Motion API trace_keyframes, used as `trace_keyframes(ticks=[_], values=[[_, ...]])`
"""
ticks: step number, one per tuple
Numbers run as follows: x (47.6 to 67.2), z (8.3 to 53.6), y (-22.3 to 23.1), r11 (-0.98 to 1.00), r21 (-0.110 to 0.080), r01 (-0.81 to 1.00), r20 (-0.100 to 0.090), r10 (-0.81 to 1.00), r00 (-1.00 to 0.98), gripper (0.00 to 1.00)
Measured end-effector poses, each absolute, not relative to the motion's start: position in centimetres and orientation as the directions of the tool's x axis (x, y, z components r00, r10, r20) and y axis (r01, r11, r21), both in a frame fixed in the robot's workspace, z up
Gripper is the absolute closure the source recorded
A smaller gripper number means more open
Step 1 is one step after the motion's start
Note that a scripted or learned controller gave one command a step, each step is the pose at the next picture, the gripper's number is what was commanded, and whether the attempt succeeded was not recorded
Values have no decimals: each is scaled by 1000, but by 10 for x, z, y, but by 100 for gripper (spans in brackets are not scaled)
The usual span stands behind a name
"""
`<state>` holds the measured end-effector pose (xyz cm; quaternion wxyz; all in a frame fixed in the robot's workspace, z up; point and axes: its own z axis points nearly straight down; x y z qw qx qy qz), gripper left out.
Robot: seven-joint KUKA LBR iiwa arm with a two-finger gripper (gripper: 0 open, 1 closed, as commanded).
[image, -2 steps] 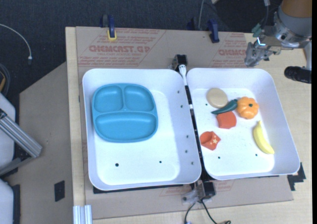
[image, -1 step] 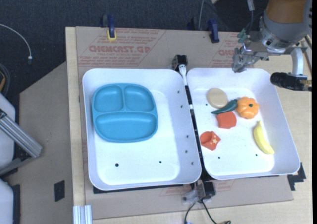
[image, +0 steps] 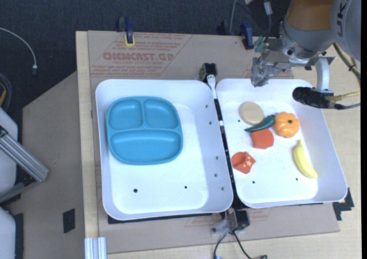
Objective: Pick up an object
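The right bin (image: pixel 321 192) holds several toy foods: a beige round piece (image: pixel 250 112), a dark green pepper (image: pixel 261 122), an orange pumpkin (image: pixel 286 124), a red block (image: pixel 262 138), a red strawberry-like piece (image: pixel 243 162) and a yellow banana (image: pixel 304 160). My gripper (image: pixel 261 77) hangs over the far edge of the right bin, above and behind the beige piece. Its fingers look close together with nothing between them.
The left bin (image: pixel 155 195) holds a blue divided plate (image: pixel 144 130). A black camera or tool (image: pixel 312 97) juts over the right bin's far right corner. Clamps (image: pixel 128 27) sit on the cardboard board behind the bins.
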<state>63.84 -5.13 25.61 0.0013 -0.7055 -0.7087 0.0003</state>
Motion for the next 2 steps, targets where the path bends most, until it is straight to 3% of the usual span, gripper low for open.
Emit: trace_keyframes(ticks=[2], values=[[594, 245, 47, 4, -3, 1000, 1, 1000, -4, 100]])
